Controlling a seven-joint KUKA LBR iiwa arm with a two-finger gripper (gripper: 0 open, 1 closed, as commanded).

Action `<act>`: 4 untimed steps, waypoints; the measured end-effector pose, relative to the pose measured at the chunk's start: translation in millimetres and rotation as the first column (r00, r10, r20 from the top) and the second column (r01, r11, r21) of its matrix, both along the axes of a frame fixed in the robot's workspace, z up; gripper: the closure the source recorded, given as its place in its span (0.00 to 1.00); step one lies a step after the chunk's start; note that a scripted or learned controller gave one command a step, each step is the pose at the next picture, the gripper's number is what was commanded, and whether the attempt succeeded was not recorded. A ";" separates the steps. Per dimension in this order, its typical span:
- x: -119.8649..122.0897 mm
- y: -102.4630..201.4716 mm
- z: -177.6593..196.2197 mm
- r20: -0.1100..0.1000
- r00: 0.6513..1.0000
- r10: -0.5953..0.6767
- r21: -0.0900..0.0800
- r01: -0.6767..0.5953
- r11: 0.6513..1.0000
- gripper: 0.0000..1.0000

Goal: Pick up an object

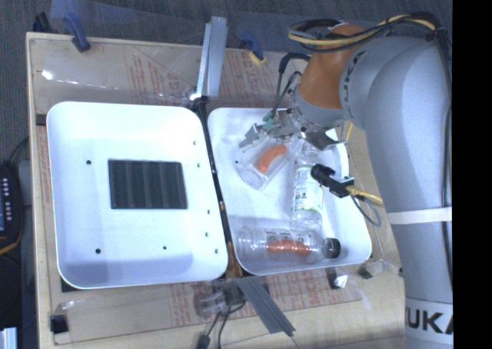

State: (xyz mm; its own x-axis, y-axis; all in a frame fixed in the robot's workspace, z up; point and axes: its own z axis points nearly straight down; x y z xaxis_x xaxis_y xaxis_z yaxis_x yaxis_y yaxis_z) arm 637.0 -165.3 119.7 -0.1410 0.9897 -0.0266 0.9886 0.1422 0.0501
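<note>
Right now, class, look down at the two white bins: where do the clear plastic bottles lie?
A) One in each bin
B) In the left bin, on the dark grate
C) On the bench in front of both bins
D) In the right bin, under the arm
D: the clear plastic bottles lie in the right bin, near the gripper; the left bin holds a dark grate.

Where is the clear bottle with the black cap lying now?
The clear bottle with the black cap lies on its side along the near edge of the right bin, just below the upright-lying small bottle.
</note>
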 end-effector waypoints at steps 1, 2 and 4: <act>-7.6 -10.7 0.3 -0.003 0.994 0.113 0.004 -0.113 0.994 0.00; -6.8 -2.7 -0.3 -0.003 0.988 0.156 -0.006 -0.156 0.988 0.00; -2.6 -3.7 -1.0 -0.006 0.964 0.266 -0.009 -0.266 0.964 0.00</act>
State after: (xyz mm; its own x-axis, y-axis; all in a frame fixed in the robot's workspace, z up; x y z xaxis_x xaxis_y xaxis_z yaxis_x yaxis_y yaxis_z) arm 634.4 -169.0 118.7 -0.3994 0.9161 -0.0344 0.9153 0.4006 0.0424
